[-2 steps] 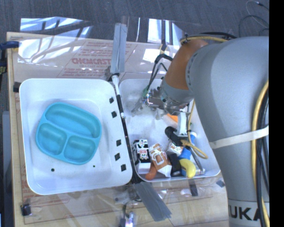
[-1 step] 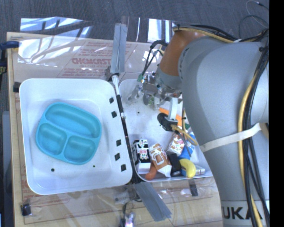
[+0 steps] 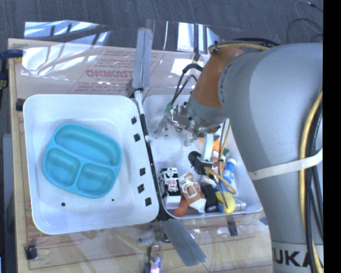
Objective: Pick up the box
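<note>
Tray [image 3: 82,161] in left bin [image 3: 34,209]; box [image 3: 170,182], clutter in right bin [image 3: 153,110].

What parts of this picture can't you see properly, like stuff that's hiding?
- Gripper: in the camera view the wrist covers its fingers, so open or shut is unclear.
- Right bin: the grey arm hides its right side.
- Pile of small items: they overlap and look too small to name each one.
- Box: its print is too small to read.
- Arm: cut off by the lower edge.
</note>
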`<state>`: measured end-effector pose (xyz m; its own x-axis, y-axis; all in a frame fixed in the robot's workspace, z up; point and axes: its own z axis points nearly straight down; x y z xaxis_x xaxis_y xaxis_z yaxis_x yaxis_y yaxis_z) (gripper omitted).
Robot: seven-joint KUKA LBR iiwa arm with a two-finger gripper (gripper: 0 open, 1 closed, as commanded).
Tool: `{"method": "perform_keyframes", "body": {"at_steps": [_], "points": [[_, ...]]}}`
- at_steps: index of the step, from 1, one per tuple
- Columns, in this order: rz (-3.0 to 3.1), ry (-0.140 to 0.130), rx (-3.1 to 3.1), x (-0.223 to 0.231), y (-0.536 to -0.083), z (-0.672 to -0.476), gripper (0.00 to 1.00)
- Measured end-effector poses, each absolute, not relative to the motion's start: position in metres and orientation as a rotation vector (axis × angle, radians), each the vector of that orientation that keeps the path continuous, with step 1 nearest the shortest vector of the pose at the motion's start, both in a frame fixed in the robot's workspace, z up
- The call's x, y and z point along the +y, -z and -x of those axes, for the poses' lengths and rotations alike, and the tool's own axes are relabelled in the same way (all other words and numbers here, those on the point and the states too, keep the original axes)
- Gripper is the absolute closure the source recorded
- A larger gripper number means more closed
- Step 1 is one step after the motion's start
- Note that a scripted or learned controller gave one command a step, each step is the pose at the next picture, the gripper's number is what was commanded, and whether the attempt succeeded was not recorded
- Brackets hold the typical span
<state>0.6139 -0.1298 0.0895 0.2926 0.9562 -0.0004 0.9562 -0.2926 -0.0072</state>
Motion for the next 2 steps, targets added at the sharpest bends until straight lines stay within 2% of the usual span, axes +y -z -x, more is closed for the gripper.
{"method": "perform_keyframes", "body": {"at_steps": [1, 2], "points": [[2.611, -0.005, -1.739, -0.1508, -0.0901, -0.6568, 0.00], [2.594, -0.024, -1.744, -0.1491, -0.0964, -0.6544, 1.00]]}}
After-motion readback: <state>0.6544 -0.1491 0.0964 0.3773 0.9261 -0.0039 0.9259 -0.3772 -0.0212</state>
